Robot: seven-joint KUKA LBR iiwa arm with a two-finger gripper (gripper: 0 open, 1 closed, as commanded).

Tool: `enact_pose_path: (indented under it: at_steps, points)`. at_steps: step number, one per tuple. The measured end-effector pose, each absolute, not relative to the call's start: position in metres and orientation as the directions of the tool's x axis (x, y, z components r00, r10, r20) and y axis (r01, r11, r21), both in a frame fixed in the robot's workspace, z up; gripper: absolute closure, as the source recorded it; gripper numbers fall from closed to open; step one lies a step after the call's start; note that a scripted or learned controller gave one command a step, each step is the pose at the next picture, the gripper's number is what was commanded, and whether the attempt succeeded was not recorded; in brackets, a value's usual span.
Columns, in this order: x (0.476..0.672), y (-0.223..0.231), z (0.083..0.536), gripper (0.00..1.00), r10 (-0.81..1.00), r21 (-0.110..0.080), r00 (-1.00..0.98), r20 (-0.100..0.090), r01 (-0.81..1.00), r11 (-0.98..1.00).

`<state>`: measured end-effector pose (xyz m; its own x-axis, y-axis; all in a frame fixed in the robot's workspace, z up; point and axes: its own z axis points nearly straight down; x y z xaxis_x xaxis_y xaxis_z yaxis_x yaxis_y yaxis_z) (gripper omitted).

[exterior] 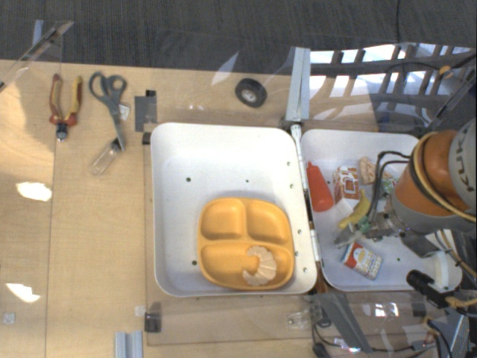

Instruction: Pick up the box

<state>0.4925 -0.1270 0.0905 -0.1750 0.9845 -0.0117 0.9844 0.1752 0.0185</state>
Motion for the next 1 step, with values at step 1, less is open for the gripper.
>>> enact_pose_path:
  at_steps: [1]
  points:
    - [0.4929,-0.1028,0.0907,0.00,0.971,0.019,-0.240,-0.012,0.971,0.240]
